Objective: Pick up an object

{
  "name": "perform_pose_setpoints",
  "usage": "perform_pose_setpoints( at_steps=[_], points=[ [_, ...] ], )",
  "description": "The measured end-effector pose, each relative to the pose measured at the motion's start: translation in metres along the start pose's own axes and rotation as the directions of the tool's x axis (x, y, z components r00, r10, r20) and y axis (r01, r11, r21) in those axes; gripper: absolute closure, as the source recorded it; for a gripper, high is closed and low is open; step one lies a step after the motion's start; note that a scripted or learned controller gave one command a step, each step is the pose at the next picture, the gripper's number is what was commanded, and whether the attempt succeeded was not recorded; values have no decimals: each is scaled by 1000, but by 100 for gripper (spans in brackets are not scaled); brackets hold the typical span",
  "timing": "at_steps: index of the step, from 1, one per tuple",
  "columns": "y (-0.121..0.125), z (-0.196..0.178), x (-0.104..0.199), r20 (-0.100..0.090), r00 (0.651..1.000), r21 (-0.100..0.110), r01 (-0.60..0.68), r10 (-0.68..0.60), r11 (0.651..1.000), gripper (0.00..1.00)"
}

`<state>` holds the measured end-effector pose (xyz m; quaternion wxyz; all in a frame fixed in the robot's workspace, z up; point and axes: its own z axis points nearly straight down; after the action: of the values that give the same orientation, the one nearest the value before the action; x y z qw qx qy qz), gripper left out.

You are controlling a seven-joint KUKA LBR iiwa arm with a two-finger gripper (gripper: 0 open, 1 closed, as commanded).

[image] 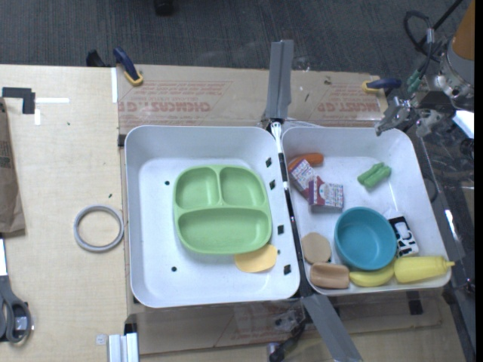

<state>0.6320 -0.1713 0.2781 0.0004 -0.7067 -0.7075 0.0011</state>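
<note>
Nothing picked yet. Gripper [394,118] hangs over the right bin's [419,164] far corner w/ nothing in it — open or shut, can't tell. Nearest candidate is the green pod [374,174]; approach, descent & grasp all left.

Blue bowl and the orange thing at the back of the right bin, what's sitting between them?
In the camera view, two small cartons lie between the blue bowl and the orange item.

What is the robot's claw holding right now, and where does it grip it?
Nothing is held: the gripper hangs above the right bin's far corner, with no object between its fingers.
</note>
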Motion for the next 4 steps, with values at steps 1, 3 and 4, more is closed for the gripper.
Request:
perform_pose_setpoints(
  at_steps=[1, 3, 4],
  points=[
    [-2, -85, -52, 2, 978, -2, 206, -206, 978, 0],
    [-16, 171, -32, 1, 899, -3, 438, -438, 899, 0],
    [16, 185, -47, -1, 930, -6, 369, -369, 929, 0]
  ],
)
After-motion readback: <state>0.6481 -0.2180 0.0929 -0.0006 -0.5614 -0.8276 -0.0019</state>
